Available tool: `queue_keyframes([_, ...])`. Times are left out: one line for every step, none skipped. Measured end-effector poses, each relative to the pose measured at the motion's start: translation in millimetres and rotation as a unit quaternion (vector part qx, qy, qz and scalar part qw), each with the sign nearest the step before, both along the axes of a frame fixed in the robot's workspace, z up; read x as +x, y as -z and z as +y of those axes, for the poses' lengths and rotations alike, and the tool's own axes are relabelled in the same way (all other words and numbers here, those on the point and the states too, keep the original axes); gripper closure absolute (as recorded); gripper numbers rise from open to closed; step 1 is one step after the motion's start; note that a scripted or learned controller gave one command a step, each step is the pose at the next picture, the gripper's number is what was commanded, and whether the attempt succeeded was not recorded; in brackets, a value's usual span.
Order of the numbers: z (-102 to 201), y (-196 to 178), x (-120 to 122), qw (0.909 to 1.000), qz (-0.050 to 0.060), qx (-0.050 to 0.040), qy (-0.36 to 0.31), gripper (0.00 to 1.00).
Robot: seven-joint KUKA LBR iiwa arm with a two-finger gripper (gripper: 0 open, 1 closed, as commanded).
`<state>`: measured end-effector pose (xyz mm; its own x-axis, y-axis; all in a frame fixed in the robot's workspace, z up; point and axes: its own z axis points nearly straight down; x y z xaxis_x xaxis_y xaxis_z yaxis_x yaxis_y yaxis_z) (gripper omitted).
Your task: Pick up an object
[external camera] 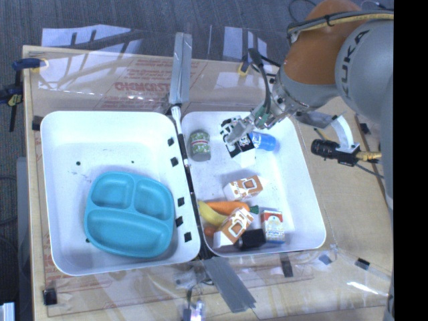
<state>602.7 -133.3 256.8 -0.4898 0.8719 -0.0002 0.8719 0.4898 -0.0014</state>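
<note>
I use the right bin (304, 179) as my landmark. The biggest thing I see is the arm (348, 52), which comes in over the far right corner of this bin and bends down toward its far part. On the other side of the divider, in the left bin (67, 139), lies a blue divided plate (130, 214), well apart from the work.

The gripper (235, 134) hangs low over the far part of the right bin. Just beside it, toward the right wall, is a small blue object (265, 142), and under it I see something white that I cannot name. A greenish can (199, 145) stands close to the divider, near the gripper. In the middle of the bin is a small carton (243, 188). At the near wall lie a banana (212, 215), a second carton (235, 227) and a little box (273, 225), packed together.

As I judge it, the pick is not finished: nothing is clearly lifted from the bin floor. How wide the gripper stands, and if it has hold of the blue object, I cannot tell; the view is too coarse there.
</note>
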Motion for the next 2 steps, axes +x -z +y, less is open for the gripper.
queue_keyframes([-5.0,107.8,53.4,0.9961,0.001,0.0001,0.089,1.0])
queue_keyframes([45.3,64.8,-10.2,0.9945,0.001,0.0002,0.105,1.0])
